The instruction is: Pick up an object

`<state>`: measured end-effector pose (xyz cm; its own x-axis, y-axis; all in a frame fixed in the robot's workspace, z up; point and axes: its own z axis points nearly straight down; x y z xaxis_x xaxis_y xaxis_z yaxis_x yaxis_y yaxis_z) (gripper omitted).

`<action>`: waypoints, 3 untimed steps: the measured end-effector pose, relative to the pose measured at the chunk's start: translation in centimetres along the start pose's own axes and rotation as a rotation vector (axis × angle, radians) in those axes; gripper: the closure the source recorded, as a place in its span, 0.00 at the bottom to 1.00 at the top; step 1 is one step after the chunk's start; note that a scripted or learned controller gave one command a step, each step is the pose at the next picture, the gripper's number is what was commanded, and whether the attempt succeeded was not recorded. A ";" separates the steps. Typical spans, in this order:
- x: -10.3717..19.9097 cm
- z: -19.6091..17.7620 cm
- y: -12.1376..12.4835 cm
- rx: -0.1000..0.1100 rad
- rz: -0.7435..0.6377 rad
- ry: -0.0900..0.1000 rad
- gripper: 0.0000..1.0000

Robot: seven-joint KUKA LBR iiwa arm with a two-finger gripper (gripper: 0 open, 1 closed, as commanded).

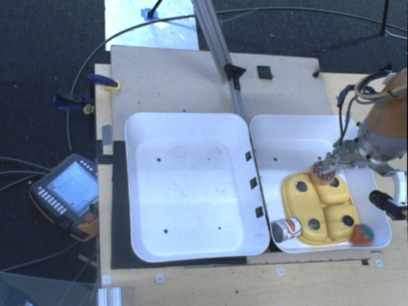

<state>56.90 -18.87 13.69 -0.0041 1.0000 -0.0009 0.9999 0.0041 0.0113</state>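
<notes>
Claw (326,168) low in the right bin (287,136), over the donut (321,173).

Whether the claw is spread or pressed together cannot be told; it sits on or just above the small pink-brown donut, which rests at the top edge of the yellow tray (319,210). A can (286,229) lies on its side touching the tray's lower left corner; a red-orange fruit (363,234) sits at its lower right. The left bin (191,183) lies beside it.
</notes>
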 end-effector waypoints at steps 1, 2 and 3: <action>0.0 -4.4 0.2 0.005 -0.001 -0.001 1.00; 0.0 -9.0 0.3 0.006 -0.002 -0.001 1.00; 0.0 -14.0 0.6 0.004 -0.003 -0.001 1.00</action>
<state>57.31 -18.89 27.72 -0.0069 1.0000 -0.0022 0.9999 0.0069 0.0075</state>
